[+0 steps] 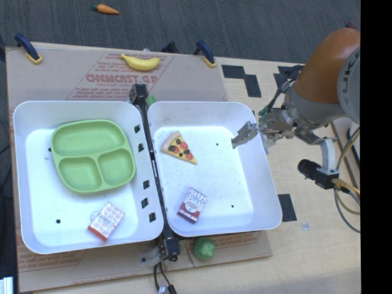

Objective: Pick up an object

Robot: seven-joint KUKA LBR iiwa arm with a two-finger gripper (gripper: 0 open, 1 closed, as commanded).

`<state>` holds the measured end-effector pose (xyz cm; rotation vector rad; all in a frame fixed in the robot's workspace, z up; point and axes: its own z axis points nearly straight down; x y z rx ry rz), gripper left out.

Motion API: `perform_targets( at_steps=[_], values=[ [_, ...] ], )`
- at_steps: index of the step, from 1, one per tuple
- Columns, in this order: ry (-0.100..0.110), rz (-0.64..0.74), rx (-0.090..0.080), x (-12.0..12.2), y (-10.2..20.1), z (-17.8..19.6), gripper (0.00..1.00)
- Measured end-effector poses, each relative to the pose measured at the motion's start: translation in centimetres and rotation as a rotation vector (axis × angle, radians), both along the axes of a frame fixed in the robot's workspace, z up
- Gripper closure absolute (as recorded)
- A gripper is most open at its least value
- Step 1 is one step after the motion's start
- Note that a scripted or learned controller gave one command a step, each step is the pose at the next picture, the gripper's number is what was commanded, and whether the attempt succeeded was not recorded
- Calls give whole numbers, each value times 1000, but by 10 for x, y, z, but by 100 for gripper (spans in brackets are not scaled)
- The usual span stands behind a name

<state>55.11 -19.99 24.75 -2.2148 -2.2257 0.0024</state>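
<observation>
Where the smooth right bin [260, 182] curves up, metal fingers [244, 135], their spread indiscernible, near a triangular pizza slice [179, 147].

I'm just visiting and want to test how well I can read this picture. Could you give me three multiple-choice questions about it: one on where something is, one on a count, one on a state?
1. Where is the pizza slice?
A. In the left bin
B. In the right bin
C. On the floor

2. How many small cartons lie in the bins?
A. One
B. Two
C. Four

3. How does the green tray lie?
A. Flat, open side up
B. Flipped over
C. Leaning on a wall

Answers:
1 B: the slice sits in the right bin, near the divider.
2 B: one carton in the left bin, another carton in the right.
3 A: its three compartments face up.
</observation>
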Motion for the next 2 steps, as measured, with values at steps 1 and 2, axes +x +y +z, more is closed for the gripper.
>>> perform_targets(
  at_steps=[1, 2],
  values=[
    [2, 1, 0, -76, -11, -93, 0],
    [0, 2, 0, 2, -10, -111, 0]
  ],
)
